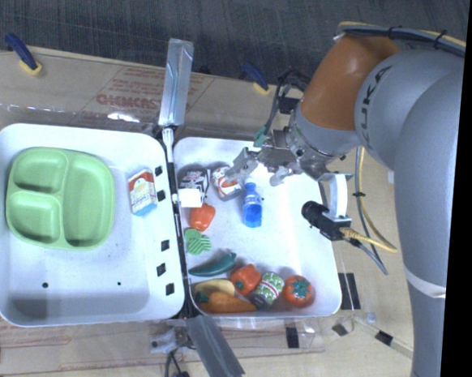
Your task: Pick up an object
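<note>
My gripper (260,168) hangs over the far part of the right bin (296,245), its fingers spread and nothing between them. Just below it lies a blue bottle (252,206), and a red-and-white packet (226,183) sits to the bottle's left. Along the bin's left side are a dark can (192,175), a white piece (191,196), an orange-red toy pepper (203,217) and a green ridged item (198,242). At the near edge lie a dark green vegetable (214,265), a banana (216,286), a carrot (227,303), a patterned can (270,288) and a tomato (298,290).
The left bin (82,285) holds a green divided plate (56,196) and a small carton (142,192). A metal divider (176,81) rises between the bins at the back. The grey arm (402,140) overhangs the right bin's right side.
</note>
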`<state>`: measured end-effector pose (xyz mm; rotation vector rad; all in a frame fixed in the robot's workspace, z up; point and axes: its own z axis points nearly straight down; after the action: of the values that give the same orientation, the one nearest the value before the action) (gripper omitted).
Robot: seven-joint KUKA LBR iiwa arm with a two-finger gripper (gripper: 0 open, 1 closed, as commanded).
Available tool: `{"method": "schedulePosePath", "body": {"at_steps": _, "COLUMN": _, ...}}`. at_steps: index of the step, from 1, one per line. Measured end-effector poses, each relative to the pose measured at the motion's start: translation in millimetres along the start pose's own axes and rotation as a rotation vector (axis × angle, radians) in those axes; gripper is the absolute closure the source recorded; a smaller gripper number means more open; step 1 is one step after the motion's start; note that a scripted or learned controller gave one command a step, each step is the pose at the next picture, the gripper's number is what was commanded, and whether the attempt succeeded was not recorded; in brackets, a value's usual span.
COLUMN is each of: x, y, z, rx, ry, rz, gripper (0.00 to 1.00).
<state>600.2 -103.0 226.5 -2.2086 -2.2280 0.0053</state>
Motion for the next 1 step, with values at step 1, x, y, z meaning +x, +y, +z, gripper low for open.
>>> {"method": "schedulePosePath", "body": {"at_steps": 1, "x": -66.4, "y": 14.9, "z": 62.4, "rx": 0.003, "ry": -0.001, "rz": 0.001, "gripper": 0.00}}
